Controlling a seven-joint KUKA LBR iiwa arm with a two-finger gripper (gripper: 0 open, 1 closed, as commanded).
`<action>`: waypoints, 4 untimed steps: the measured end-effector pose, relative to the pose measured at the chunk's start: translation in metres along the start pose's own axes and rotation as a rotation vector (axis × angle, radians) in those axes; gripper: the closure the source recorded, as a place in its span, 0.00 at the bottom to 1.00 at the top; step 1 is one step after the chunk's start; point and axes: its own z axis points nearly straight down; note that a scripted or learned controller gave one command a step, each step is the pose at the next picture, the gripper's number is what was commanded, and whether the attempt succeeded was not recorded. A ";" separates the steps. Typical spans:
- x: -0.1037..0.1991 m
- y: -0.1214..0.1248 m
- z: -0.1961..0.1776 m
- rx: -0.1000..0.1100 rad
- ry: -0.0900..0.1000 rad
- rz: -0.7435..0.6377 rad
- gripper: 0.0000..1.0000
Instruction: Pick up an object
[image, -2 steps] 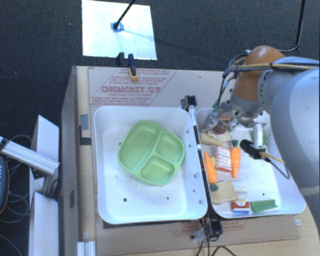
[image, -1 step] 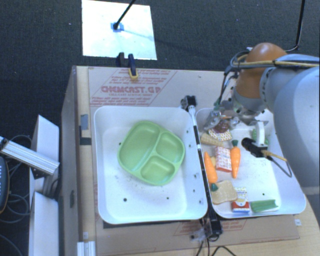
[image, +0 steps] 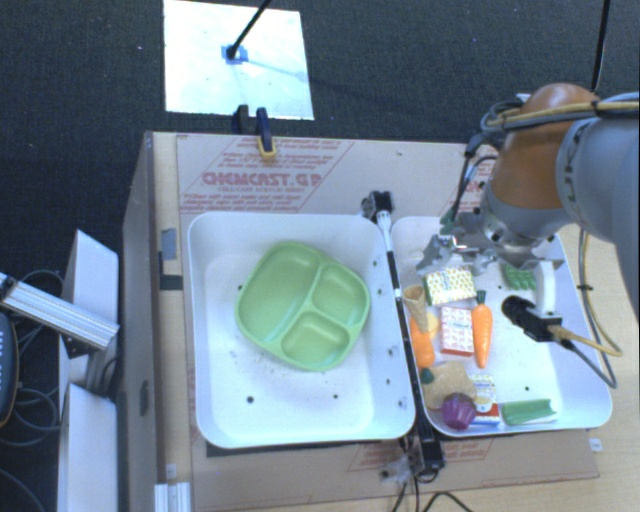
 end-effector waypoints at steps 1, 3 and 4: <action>0.032 -0.052 -0.054 0.003 0.001 -0.001 1.00; 0.069 -0.110 -0.097 0.003 0.001 -0.001 1.00; 0.012 -0.060 -0.099 0.003 0.000 0.002 1.00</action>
